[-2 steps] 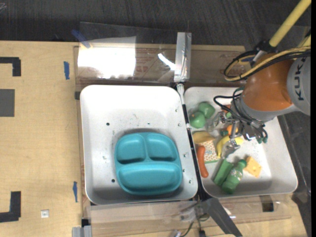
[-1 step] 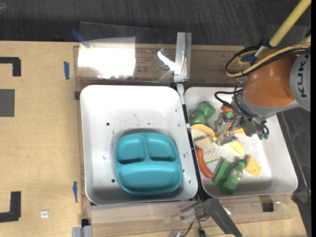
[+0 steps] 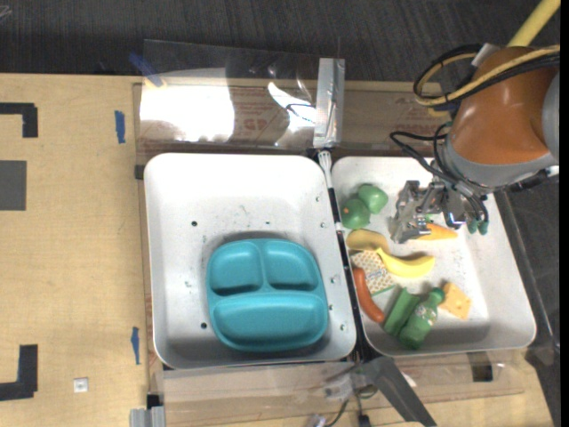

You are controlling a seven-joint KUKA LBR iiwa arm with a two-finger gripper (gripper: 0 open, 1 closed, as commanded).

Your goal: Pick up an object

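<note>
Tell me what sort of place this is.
Probably a robotics lab's pick-testing bench: a robot arm reaches over two white bins, toy food such as a banana fills one, and a teal divided tray sits in the other.

A heap of small plastic toy foods lies in the right white bin. Two green rounded pieces sit near its upper left, touching each other. Below them a yellow banana curves across the middle, with a smaller yellow piece just beside its left end. A red-orange sausage-shaped piece lies along the left wall, slanted. A green bottle-like piece lies tilted near the front, and a yellow-orange wedge rests just to its right. A small orange piece lies above the banana.
</note>
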